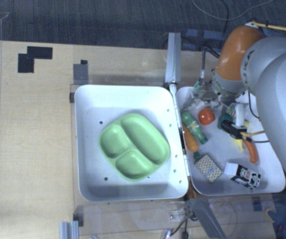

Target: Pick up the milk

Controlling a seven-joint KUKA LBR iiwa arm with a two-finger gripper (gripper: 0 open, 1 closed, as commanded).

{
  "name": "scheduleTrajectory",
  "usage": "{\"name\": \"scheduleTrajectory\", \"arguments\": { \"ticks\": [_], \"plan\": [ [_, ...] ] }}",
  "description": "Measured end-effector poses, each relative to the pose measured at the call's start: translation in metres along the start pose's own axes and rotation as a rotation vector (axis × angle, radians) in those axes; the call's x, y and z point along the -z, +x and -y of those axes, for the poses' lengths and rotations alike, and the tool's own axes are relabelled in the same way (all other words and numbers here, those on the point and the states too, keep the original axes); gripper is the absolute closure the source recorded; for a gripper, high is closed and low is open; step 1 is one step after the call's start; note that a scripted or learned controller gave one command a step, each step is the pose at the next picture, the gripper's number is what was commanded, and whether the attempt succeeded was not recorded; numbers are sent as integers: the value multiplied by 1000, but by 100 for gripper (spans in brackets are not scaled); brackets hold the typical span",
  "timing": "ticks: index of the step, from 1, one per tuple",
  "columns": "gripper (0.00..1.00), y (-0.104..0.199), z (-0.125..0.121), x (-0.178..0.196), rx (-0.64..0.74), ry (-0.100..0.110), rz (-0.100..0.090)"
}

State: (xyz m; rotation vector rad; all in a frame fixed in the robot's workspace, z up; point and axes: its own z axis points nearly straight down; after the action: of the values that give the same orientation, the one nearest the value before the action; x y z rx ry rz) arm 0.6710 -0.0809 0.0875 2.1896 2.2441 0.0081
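Observation:
The milk [243, 174] is a small white carton with black patches. It lies on its side in the right bin [272, 183], near that bin's front right corner. My gripper [205, 92] hangs over the back left part of the same bin, below the arm's orange band [237, 49]. It is well away from the milk, with a red tomato [206, 116] just in front of it. Nothing shows held in the gripper.
A green bottle [193, 126], an orange piece [190, 141] and a checkered box [208, 167] lie along the right bin's left side. An orange carrot-like piece [252, 151] lies behind the milk. The left bin [88, 133] holds a green divided plate [134, 146].

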Motion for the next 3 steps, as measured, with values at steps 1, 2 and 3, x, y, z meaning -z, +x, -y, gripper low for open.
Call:
{"name": "scheduleTrajectory", "arguments": {
  "ticks": [1,2,3],
  "plan": [
    [0,-62,1,158,-99,-1,2],
    [0,24,0,99,-9,3,-1],
    [0,-42,12,1,94,-1,0]
  ]
}}
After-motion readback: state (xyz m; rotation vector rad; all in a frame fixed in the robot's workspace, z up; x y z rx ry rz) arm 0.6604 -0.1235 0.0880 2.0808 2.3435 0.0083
